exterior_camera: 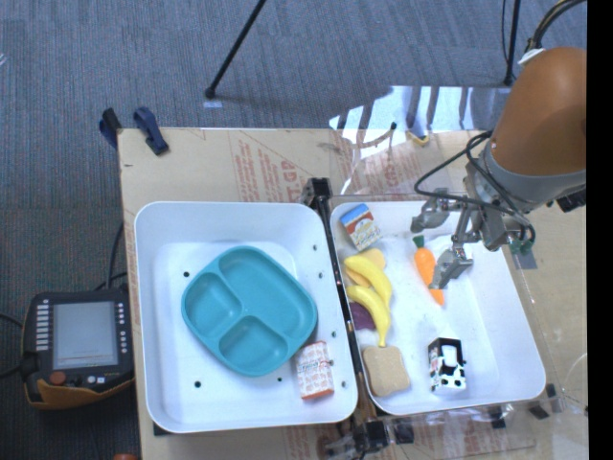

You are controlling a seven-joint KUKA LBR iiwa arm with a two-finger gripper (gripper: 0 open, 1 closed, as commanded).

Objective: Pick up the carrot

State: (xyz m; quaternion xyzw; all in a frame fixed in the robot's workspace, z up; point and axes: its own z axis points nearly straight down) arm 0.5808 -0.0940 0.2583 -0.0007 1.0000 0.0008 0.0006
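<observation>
The carrot (423,264), orange with a green top, lies in the right bin (508,329) near its upper middle, pointing down and to the right. My gripper (430,252) hangs right over it, open. One finger (425,218) reaches toward the carrot's green end. The other finger (448,270) lies across its lower part, and the orange tip shows below that finger. The carrot rests on the bin floor and is not lifted.
Left of the carrot lie bananas (370,286) and a small carton (360,224), with a tan sponge (386,371) and a black-and-white carton (446,364) toward the front. The left bin (158,257) holds a teal divided plate (249,310) and a red-and-white packet (314,370).
</observation>
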